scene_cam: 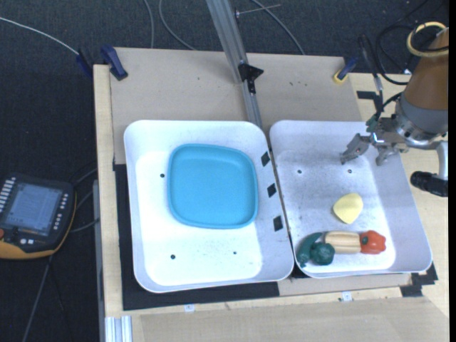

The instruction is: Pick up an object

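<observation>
My gripper (369,154) hovers over the far right part of the right bin (313,184), its two fingers spread open with nothing between them. Below it, nearer the front, lies a pale yellow rounded object (348,207). Along the bin's front wall sit a dark green round object (315,251), a tan wooden cylinder (343,242) and a red object (372,242), all in a row and touching.
The left bin (142,191) holds a blue square plate (212,185). A metal pole (229,27) slants up from between the bins. A handheld pendant (32,212) lies off the bench at left. Cables run across the dark floor behind.
</observation>
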Available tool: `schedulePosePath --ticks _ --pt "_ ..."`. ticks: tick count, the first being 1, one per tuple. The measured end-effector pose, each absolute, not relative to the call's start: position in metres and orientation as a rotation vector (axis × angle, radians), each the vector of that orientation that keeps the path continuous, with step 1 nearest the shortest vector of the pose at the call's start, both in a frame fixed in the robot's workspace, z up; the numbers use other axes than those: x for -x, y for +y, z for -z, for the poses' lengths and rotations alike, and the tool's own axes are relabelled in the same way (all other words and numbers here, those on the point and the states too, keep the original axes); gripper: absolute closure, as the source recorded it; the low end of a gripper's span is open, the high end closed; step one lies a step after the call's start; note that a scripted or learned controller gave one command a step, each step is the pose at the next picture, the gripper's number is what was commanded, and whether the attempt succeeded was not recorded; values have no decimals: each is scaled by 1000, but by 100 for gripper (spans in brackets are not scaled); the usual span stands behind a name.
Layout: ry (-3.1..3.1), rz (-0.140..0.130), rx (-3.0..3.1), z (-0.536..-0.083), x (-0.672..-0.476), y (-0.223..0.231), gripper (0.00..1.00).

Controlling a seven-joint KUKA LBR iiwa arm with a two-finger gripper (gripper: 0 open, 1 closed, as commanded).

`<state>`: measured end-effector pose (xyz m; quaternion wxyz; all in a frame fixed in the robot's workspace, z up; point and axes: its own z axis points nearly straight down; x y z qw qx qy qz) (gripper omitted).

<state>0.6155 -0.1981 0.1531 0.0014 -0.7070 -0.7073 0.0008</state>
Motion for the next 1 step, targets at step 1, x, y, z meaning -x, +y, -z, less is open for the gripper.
schedulePosePath --ticks 1 --pt "-2219 -3 2219 -101 -615 -197 0"
